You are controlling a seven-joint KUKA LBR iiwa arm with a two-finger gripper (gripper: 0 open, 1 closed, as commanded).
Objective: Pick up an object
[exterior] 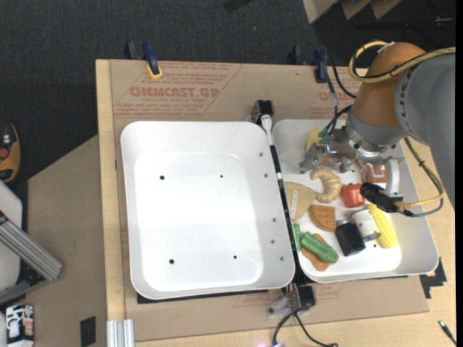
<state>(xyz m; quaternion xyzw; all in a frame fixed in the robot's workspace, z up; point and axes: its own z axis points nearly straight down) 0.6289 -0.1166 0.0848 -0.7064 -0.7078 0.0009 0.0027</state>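
Gripper [329, 152] low in right bin [416, 255], beside croissant [328, 181]; finger state unclear; left bin [145, 139] open.

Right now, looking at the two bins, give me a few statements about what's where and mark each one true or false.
1. The toys lie in the right bin. True.
2. The croissant lies in the left bin. False: it lies in the right bin, below the gripper.
3. The corn is left of the green toy. False: it is right of it.
4. The arm reaches over the right bin. True.
5. The black block lies between the green toy and the corn. True.
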